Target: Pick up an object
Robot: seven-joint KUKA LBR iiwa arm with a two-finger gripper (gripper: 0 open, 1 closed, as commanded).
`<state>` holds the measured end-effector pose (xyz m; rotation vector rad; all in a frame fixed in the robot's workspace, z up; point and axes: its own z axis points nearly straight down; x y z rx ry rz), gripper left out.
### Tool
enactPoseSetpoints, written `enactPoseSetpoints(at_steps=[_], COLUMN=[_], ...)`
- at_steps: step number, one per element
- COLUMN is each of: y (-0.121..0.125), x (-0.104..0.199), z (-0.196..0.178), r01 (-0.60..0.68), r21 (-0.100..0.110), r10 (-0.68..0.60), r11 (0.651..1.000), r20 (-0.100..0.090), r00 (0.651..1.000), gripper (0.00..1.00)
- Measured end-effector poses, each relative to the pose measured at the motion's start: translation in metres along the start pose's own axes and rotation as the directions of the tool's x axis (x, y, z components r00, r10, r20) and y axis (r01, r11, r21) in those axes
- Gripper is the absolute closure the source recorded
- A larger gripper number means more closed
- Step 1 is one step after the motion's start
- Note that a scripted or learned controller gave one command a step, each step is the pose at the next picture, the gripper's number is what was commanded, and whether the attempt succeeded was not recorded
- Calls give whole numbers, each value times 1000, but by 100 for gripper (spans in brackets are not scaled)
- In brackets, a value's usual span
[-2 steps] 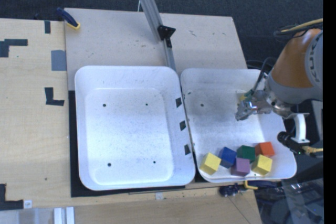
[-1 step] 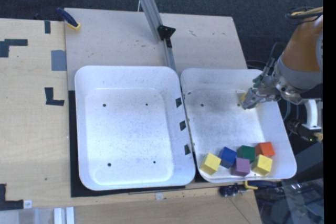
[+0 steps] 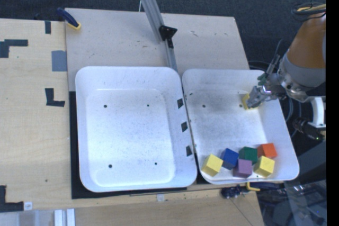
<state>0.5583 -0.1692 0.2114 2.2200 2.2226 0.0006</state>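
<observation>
My pincer (image 3: 253,100) is down in the right bin (image 3: 222,114) over a small yellow block (image 3: 245,101); can't tell its state. Six other blocks (image 3: 241,160) sit well below it. Risk: block near the wall, might slip out.

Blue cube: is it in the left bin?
No. The blue cube sits in the right bin, clustered with the other cubes near its front edge.
</observation>
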Motion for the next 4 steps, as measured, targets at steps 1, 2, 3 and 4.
enactPoseSetpoints(at_steps=[1, 2, 3, 4], y=[9, 29, 37, 42], x=[42, 102, 162, 218], z=[-8, -8, -1, -13], r01=[1, 6, 6, 7], r21=[1, 1, 2, 1], r10=[-1, -6, -6, -7], r11=[1000, 1000, 1000, 1000], r20=[0, -2, -2, -2], r00=[1000, 1000, 1000, 1000], gripper=[100, 100, 100, 100])
